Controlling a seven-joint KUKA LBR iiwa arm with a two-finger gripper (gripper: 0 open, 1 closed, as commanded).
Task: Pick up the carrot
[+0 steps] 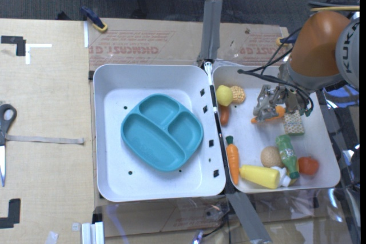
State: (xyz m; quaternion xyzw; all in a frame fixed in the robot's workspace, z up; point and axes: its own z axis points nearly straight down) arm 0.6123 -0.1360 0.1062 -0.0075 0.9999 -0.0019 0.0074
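Note:
The carrot [233,162] is orange with a green top. It lies along the left wall of the right bin [326,140], near the front, pointing toward the front edge. My gripper [265,111] hangs low over the middle of the right bin, up and to the right of the carrot and well apart from it. A small orange piece [278,112] shows right beside the gripper; whether it is held I cannot tell.
Around the carrot are a yellow bottle [260,176], an egg [270,156], a green bottle [287,156] and a tomato [309,166]. Corn [231,95] and a brown sausage [224,115] lie farther back, and a speckled sponge [294,123] lies right of the gripper. The left bin [108,140] holds a blue divided plate [143,140].

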